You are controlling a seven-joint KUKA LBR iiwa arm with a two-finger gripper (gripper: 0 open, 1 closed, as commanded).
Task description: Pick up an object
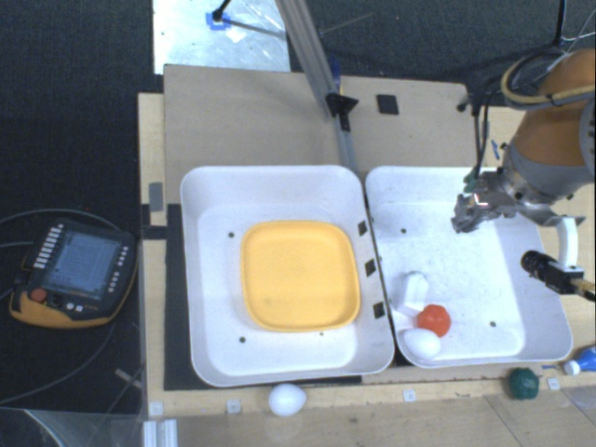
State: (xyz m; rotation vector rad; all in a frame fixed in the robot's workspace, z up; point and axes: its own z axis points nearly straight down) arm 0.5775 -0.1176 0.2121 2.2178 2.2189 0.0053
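Observation:
A yellow square plate (pixel 301 274) lies in the left bin (pixel 207 203). In the right bin (pixel 438 203), near its front left corner, sit a red ball (pixel 434 320), a white egg-shaped object (pixel 422 344) and a small white block (pixel 413 290). My gripper (pixel 468 214) hangs over the right bin's back right part, well apart from those objects. Nothing shows between its tips.
A white egg (pixel 287 399) lies on the bench in front of the left bin. A dark green ball (pixel 523 383) and a blue item (pixel 579 363) rest at the front right. A teach pendant (pixel 74 275) sits left of the bench. A slanted grey pole (pixel 312 45) stands behind the bins.

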